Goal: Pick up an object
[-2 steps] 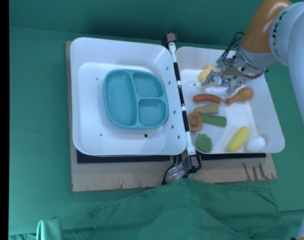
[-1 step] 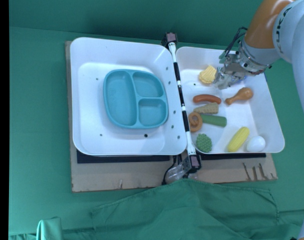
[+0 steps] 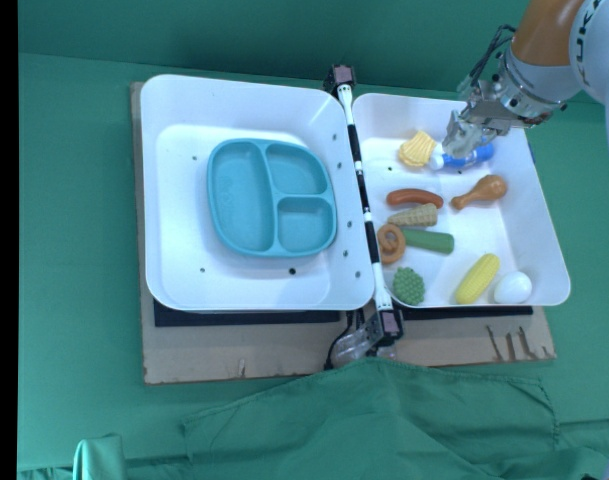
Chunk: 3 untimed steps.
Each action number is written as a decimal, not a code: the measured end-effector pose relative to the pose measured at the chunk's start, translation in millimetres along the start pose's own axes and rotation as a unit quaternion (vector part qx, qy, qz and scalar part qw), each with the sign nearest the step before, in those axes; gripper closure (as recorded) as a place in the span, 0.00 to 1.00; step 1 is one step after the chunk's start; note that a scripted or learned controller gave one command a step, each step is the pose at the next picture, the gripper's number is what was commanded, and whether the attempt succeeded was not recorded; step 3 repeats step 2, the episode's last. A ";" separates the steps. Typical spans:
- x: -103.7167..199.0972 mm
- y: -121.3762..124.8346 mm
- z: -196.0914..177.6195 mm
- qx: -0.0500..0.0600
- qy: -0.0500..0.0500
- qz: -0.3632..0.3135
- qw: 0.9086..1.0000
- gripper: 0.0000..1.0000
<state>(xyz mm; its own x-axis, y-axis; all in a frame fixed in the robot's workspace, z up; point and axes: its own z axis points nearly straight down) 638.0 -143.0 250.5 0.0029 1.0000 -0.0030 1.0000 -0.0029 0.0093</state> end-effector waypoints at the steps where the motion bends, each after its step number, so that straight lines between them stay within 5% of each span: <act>1: 0.8 7.0 -65.9 -0.001 0.000 0.000 1.000 1.00; 2: -8.7 4.1 -127.7 -0.002 0.000 0.000 1.000 1.00; 3: -8.7 4.1 -127.7 -0.002 0.000 0.000 1.000 1.00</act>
